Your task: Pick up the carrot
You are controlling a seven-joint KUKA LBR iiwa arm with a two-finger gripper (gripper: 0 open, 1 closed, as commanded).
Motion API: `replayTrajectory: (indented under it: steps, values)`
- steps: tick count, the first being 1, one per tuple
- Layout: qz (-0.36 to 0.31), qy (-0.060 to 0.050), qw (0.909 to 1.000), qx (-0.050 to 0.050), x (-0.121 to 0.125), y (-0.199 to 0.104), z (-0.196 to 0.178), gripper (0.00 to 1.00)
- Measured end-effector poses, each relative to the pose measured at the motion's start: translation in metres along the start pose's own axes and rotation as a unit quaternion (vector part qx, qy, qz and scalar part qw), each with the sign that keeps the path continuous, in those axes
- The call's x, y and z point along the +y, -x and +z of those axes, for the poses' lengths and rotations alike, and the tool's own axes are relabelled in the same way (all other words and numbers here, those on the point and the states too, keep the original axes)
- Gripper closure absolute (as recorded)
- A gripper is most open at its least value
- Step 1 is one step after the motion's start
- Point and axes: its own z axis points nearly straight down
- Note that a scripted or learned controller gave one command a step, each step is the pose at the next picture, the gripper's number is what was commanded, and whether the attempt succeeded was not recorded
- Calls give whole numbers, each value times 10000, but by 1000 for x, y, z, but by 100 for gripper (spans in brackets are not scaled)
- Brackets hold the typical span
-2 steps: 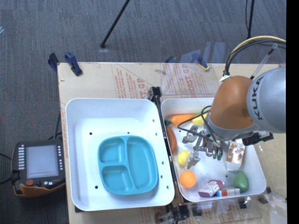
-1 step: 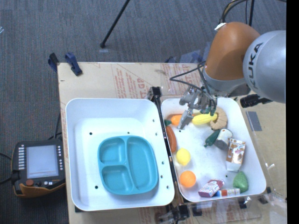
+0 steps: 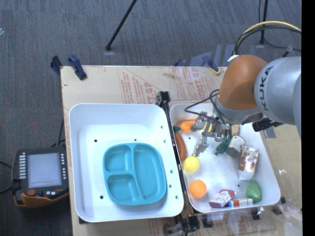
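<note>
A: My gripper (image 3: 205, 137) hangs over the far-left part of the right bin (image 3: 273, 178), fingers (image 3: 202, 147) apart with nothing between them, tips pointing toward the bin floor.

B: And the carrot (image 3: 186, 126)?

A: At the far-left corner of the right bin, just beside my gripper on its far-left side, partly covered by it; whether they touch I cannot tell.

B: Other contents of that bin?

A: A yellow ball (image 3: 191, 164) near of my fingers, an orange ball (image 3: 198, 188) nearer still; a reddish-brown item (image 3: 180, 146) along the left wall; a small carton (image 3: 247, 162) to the right; a green object (image 3: 254, 190), a pink box (image 3: 222, 198) and a small tube (image 3: 243, 202) along the near edge.

B: The left bin (image 3: 88, 127)?

A: It bears a blue compartment tray (image 3: 134, 173), well apart from my gripper
</note>
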Motion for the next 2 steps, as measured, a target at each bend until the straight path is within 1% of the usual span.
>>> replayTrajectory:
  steps: [1, 2]
  values:
    - [1107, -19, 9939, 14, 4, 6, 13, 0]
    - [2069, -13, 9784, 34, 5, 7, 15, 0]
